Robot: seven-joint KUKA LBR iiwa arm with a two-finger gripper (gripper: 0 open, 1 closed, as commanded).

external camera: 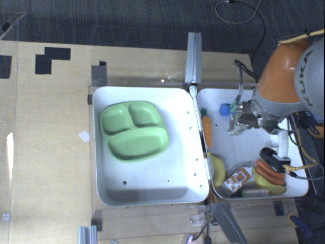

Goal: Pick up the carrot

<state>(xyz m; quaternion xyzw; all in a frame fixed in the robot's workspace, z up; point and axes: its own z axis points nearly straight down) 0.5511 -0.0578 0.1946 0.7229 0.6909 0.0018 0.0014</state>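
Note:
The carrot is a slim orange piece lying lengthwise against the left wall of the right bin. My gripper hangs over the middle of that bin, a little to the right of the carrot and apart from it. Nothing shows between its fingers. The grey arm with its orange band reaches in from the right above it.
A green divided plate lies in the left bin. In the right bin lie a banana, a small box, a blue object and red and yellow items at the front right. A metal divider post stands between the bins.

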